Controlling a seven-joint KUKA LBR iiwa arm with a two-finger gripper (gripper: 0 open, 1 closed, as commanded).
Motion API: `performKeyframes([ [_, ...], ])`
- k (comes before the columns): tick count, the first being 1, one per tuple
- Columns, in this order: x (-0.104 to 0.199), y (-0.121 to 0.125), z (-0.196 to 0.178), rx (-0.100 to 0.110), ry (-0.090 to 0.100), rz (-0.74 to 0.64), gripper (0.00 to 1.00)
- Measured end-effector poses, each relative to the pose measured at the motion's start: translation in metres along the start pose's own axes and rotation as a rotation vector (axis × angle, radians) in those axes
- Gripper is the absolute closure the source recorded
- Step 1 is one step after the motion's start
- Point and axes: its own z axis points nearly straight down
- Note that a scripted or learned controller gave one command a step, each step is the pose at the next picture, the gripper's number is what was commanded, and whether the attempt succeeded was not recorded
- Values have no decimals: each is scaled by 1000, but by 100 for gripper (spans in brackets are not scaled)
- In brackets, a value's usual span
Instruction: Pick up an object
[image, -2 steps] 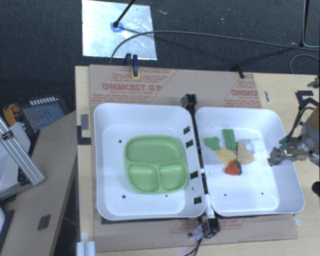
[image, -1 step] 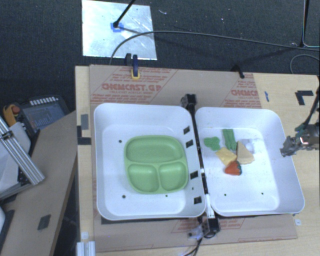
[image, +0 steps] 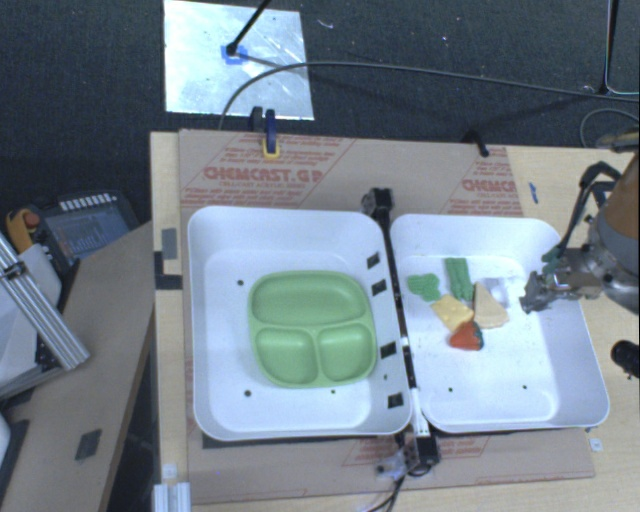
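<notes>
Dark carpet around a pale bench (image: 120, 300) bearing two white bins. Right bin (image: 500, 395), centre-right of frame: a cluster of small toy foods, namely a green strip (image: 458, 275), green lump (image: 425, 287), yellow piece (image: 452, 311), tan wedge (image: 490, 308) and red piece (image: 466, 338). Likely light, stiff, slick plastic; the outlying red piece looks easiest to take by its sides. Left bin: green divided plate (image: 305, 328). Tool (image: 535, 293) just right of the cluster; whether it is open or clenched cannot be told, and pieces overlap.

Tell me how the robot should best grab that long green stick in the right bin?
Probably by the far end of the green stick, from above, with the fingers across its narrow width. That end lies free on the bin floor, while its near end crowds the yellow piece and the tan wedge.
</notes>
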Motion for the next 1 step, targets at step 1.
performKeyframes([
  [1, 44, 3, 12, 1, 0, 0, 100],
])
